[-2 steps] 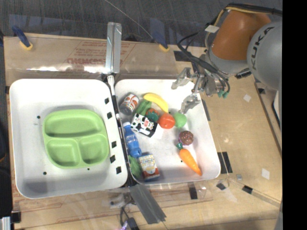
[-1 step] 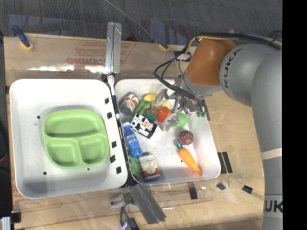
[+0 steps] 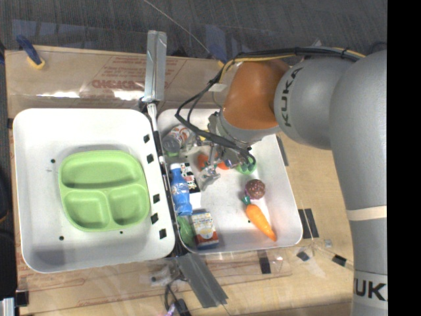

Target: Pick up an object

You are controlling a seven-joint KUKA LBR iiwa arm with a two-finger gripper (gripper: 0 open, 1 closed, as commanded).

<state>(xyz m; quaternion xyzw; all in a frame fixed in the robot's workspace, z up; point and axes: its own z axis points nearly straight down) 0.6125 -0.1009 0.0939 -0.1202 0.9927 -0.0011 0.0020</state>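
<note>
My gripper [image 3: 212,170] reaches down into the right bin [image 3: 284,196] near its upper left part, below the orange wrist band. Its fingers stand among small items: a reddish piece [image 3: 224,165] and a green piece [image 3: 248,168] lie right beside them. A blue bottle [image 3: 180,189] lies just left of the gripper. A small carton [image 3: 204,228] sits at the bin's front left. A dark red round fruit [image 3: 255,189] and an orange carrot [image 3: 261,220] lie to the right. Nothing shows clearly between the fingers.
The left bin [image 3: 33,150] holds a green divided tray [image 3: 103,189]. A clear jar-like item [image 3: 176,139] rests at the right bin's top left corner. The grey arm covers the right side. A metal bar [image 3: 155,64] stands at the bins' divider.
</note>
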